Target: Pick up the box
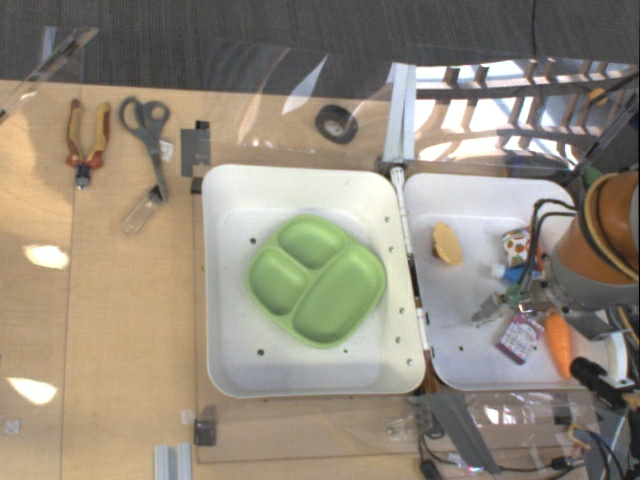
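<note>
My pincer (497, 306) hangs low in the right white bin (440, 353); I cannot tell its state. The small red-and-white printed carton box (516, 245) lies just beyond it, apart.

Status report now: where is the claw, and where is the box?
Claw low in right bin. Small box lying just above claw. Carrot, purple packet close by.
</note>
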Controlling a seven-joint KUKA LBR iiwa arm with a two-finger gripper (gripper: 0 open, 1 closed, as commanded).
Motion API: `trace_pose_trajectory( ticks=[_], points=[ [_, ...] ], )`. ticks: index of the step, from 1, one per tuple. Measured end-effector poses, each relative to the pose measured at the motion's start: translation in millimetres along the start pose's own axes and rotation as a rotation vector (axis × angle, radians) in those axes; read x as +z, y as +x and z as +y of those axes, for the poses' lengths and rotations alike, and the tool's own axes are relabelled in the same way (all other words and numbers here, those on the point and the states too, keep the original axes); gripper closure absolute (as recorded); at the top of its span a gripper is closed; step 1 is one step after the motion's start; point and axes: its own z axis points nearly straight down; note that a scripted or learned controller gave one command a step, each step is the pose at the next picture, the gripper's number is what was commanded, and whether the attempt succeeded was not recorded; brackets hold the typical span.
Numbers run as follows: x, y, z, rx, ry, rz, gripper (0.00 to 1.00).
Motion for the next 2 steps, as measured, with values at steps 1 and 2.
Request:
trace_pose_trajectory(
  ticks=[1,2],
  points=[
    [0.2,-0.7,-0.8,-0.042,0.002,-0.001,0.0],
    [0.3,-0.9,-0.8,-0.042,0.002,0.0,0.0]
  ],
)
